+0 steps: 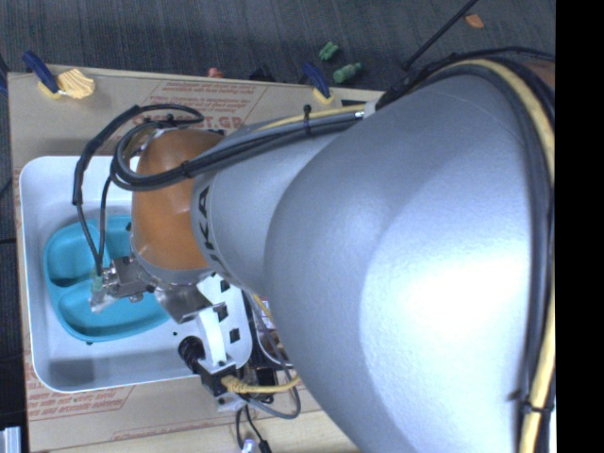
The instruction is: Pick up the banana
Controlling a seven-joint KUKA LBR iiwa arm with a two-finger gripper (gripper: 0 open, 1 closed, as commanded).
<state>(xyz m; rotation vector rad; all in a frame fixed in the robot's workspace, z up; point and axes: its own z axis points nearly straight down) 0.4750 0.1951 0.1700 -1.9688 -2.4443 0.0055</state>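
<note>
From the camera above, my arm [396, 253] covers most of the surface, reaching in from the right edge with its orange band [170, 201] over the left white bin [38, 253]. My hand [118, 286] sits low in that bin, over two blue shoe-like shapes [71, 286]; my wrist and cables [90, 187] hide it, so I cannot tell its state.

I cannot make out the banana anywhere; my guess is that it lies under my arm, in the covered part of the left bin or in the right bin. A banana should be light, a little soft and easy to bruise, with a smooth curved skin that may slip. I would take it across the middle of its curve with a gentle squeeze.

Around me, a white bracket [217, 333] hangs below the wrist near the bin's near wall. A yellow clamp [75, 85] holds the cardboard sheet [189, 92] at the far left corner, and small green bits [338, 60] lie on the floor beyond the far edge. The blue shapes crowd the bin floor and could get in my way.
</note>
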